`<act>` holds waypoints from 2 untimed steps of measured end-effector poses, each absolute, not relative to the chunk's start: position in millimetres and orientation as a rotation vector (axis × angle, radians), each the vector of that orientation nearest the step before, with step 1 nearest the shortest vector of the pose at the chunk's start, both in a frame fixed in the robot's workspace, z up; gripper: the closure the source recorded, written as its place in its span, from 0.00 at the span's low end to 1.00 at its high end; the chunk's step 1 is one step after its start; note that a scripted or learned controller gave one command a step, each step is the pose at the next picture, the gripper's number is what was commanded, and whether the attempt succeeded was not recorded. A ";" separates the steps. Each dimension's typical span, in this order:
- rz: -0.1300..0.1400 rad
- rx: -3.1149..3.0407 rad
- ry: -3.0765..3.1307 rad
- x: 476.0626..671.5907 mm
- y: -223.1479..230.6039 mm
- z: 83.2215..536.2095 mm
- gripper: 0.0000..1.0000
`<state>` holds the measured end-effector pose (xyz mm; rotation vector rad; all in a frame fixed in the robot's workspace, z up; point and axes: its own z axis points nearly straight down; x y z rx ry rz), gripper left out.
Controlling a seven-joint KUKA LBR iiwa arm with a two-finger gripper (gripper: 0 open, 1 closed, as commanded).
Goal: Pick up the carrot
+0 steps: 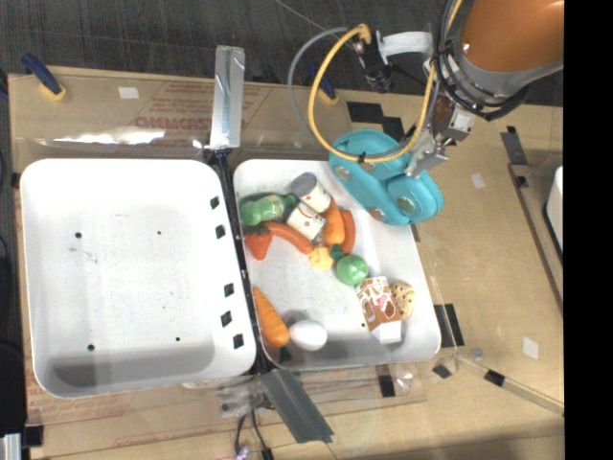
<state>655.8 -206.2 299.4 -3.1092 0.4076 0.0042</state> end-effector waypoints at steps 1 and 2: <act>0.001 -3.122 0.303 657.3 -206.6 297.7 1.00; 0.011 -3.121 0.308 655.9 -186.5 291.7 1.00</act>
